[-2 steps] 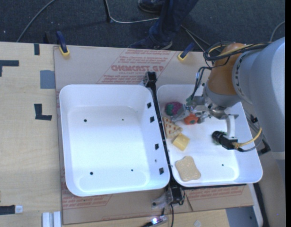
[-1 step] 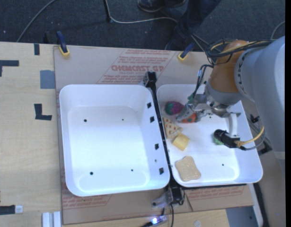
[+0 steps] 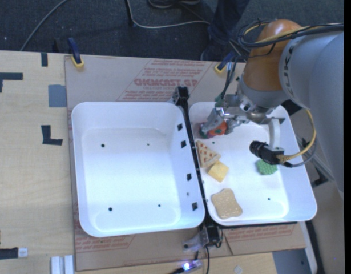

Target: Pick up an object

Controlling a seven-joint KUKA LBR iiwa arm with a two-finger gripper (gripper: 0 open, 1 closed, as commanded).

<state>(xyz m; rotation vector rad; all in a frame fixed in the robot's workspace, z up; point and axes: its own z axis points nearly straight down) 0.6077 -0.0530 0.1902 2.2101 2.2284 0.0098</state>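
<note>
claw (image 3: 216,124) low over red-orange toy (image 3: 218,128), right bin (image 3: 298,201) | grip state unclear | nothing lifted yet

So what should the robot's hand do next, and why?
Probably lift straight up a little. The gripper sits low over the red and grey toy at the right bin's top left corner, and a lift would show whether it caught it.

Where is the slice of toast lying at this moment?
The slice of toast lies in the right bin, near its front edge and close to the divider between the bins, just below the yellow cheese block.
</note>
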